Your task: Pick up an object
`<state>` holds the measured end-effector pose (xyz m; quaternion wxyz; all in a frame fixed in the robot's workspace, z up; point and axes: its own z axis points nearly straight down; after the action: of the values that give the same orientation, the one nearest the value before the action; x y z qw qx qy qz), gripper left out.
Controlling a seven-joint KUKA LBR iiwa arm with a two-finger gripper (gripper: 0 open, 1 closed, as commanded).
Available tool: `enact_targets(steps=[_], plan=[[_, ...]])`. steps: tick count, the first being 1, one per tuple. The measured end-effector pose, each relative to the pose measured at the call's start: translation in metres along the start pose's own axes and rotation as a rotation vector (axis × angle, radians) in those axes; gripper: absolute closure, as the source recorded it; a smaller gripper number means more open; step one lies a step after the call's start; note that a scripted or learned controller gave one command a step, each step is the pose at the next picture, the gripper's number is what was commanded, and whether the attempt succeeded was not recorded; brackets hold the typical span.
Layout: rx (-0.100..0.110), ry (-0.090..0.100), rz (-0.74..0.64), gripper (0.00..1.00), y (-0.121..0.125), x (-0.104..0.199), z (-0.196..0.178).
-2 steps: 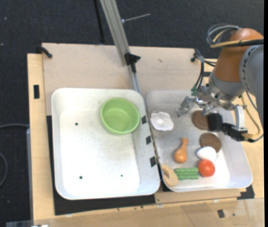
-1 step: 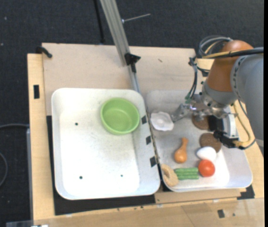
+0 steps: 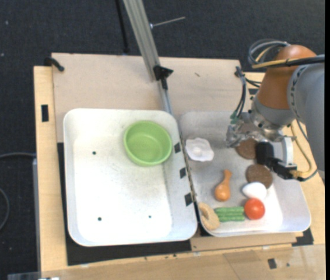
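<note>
Robotics lab: bench (image 3: 95,86) with white bins (image 3: 83,174), mounted arm (image 3: 281,86).

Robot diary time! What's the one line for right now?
arm: over right bin | gripper: low by a brown disc, grasp unclear | left bin: green bowl | picked up: nothing seen

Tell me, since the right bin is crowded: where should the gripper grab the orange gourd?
Probably the gourd's round lower bulb, from above. It lies flat, its thin neck pointing up-right, with bare bin floor either side. Close across the bulb, keeping off the white egg to its right.
</note>
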<state>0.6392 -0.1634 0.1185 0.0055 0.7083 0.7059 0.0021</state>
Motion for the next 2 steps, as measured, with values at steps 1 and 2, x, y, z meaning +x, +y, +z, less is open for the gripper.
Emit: enact_targets(steps=[1,2], plan=[[0.003,0.002,0.000,1.00,0.005,-0.007,-0.063],[0.005,0.003,-0.004,1.00,0.007,-0.009,-0.096]])
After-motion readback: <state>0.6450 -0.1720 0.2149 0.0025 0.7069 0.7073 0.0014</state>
